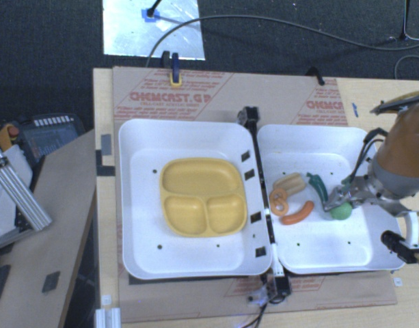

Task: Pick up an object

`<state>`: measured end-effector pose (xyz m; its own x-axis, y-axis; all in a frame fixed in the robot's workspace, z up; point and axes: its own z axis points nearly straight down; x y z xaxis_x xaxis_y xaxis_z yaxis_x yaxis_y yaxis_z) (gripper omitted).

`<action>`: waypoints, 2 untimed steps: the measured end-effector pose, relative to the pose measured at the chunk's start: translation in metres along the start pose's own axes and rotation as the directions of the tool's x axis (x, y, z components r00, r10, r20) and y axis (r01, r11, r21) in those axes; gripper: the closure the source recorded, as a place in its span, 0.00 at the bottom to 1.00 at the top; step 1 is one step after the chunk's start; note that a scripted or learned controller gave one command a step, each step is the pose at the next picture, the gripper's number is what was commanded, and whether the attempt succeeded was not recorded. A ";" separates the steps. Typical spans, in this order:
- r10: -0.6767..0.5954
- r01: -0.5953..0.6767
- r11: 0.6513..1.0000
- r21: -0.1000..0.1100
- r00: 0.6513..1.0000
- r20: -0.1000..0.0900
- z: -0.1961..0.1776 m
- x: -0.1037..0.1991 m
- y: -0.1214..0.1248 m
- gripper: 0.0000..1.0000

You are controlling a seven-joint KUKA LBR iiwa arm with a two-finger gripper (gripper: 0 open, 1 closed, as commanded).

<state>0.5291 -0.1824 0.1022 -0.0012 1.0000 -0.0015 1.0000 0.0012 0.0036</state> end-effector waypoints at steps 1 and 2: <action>-0.003 0.003 1.000 -0.004 1.000 0.001 -0.064 0.000 0.005 1.00; -0.003 0.003 1.000 -0.004 1.000 0.002 -0.127 -0.004 0.003 1.00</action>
<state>0.5316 -0.1864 0.2296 -0.0040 1.0000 -0.0031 1.0000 0.0040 0.0081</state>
